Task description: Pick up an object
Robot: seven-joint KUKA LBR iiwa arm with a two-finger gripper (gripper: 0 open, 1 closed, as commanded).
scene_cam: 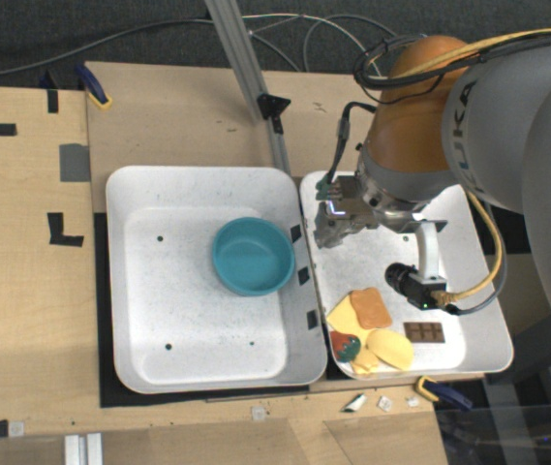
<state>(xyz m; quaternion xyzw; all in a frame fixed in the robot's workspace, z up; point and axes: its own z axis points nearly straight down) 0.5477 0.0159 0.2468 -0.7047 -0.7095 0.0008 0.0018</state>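
Two bins (pixel 139 201): blue bowl (pixel 252 255) left, arm (pixel 420 114) over right

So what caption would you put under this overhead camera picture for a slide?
Robot arm's gripper poised over the right bin above small food-like toys; a blue bowl sits in the left bin.

The wooden table (pixel 23 289) carries two shallow white bins side by side, the left bin (pixel 149 356) and the right bin (pixel 483 352), touching along their inner edges. Black tape marks (pixel 60 229) dot its left part.
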